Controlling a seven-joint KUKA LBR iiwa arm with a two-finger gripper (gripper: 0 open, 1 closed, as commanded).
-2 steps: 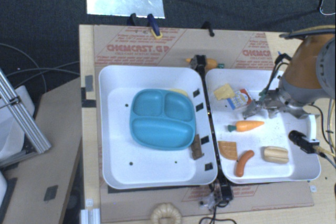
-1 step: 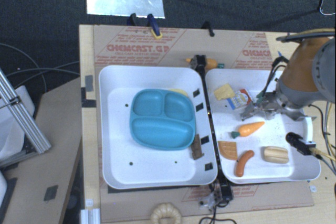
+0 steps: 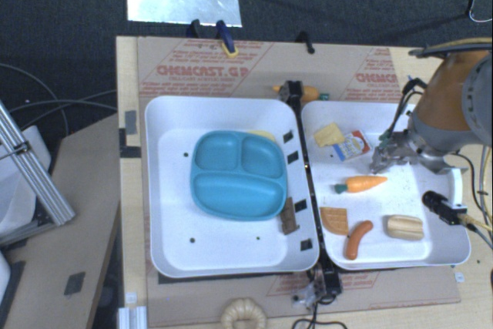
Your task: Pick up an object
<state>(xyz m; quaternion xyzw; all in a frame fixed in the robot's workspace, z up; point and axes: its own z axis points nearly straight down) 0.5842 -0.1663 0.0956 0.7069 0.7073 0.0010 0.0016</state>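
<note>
Arm (image 3: 454,100) cut off by right frame edge; upper links out of view. Gripper (image 3: 379,162) fingertips too small and blurred to resolve. Yellow item (image 3: 264,135) mostly hidden behind blue plate (image 3: 237,174). Pale ring (image 3: 246,313) at bottom edge partly cropped. Print on small packet (image 3: 352,145) illegible.

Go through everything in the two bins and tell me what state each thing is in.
Blue divided plate: flat in left bin, nothing on it.
Carrot: lying on its side, right bin.
Sausage: lying flat.
Bread roll: lying flat.
Cracker: flat.
Cheese wedge: resting near the divider.
Gripper: just above the carrot, holding nothing.
</note>
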